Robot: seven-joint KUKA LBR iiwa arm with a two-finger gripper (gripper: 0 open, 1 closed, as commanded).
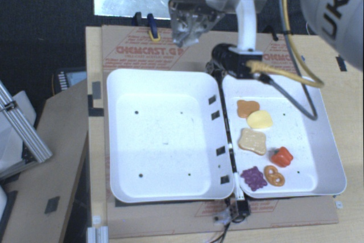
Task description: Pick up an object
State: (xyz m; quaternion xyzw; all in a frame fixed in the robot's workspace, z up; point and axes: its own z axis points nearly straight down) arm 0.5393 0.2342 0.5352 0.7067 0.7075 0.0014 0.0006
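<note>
My gripper (185, 31) hangs high above the far edge of the bench, behind the left bin (119, 139), with nothing visible between its fingers. The right bin (318, 139) holds several toy foods near its left side: an orange-brown piece (248, 107), a yellow round piece (260, 120), a tan bread slice (253, 141), a red pepper (282, 156), a purple grape bunch (253, 178) and a pretzel (274, 176).
The two white bins lie side by side on a cardboard sheet (136, 49), joined by a dark divider strip (224, 134). A yellow cable (296, 78) crosses the far part of the right bin. A metal frame (23, 128) stands at the left.
</note>
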